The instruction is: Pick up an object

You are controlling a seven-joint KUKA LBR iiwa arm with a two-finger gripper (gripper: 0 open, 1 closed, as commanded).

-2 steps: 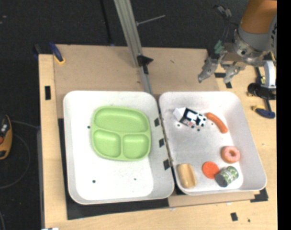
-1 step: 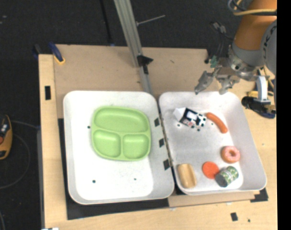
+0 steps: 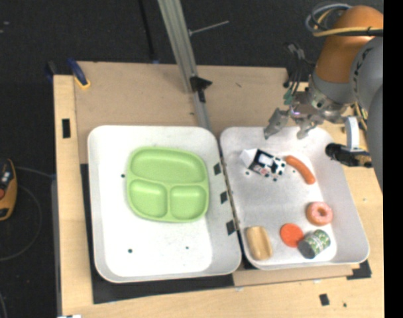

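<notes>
My gripper [image 3: 289, 128] hangs open above the far edge of the right bin [image 3: 274, 194], its two fingers spread with nothing between them. Just below it lie a black-and-white patterned packet [image 3: 264, 163] and an orange sausage-shaped piece [image 3: 300, 168]. Nearer the front of the same bin sit a pink doughnut [image 3: 319, 213], a flat orange-red disc [image 3: 291, 234], a green can [image 3: 315, 243] on its side and a tan bread roll [image 3: 258, 242].
The left bin [image 3: 112, 244] holds a green divided plate [image 3: 168, 184]. A grey metal post [image 3: 181, 45] slants up from behind the gap between the bins. The arm's orange band [image 3: 344, 42] is at the top right. Bare bench surrounds the bins.
</notes>
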